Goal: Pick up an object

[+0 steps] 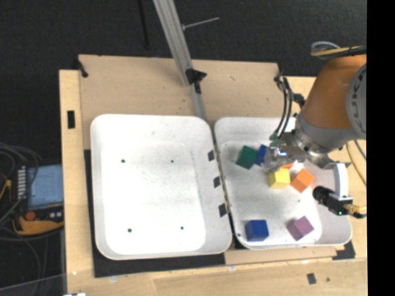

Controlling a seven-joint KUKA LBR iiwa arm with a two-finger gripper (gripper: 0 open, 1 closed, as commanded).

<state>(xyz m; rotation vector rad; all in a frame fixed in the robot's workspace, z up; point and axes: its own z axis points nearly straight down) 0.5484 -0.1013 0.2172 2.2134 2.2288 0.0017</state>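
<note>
You have the tool (279, 156) low in the right bin (237, 131), over a cluster of small blocks; whether it is spread or pinching you cannot tell. The yellow block (279, 178) lies just below it, nearest; the green block (247, 157) sits to its left, the orange block (302, 181) beside the yellow; all look matte, hard-edged cubes.

Bench (154, 79), tan board top. Two white bins on it, touching: left bin (105, 184), right bin (234, 134).
</note>
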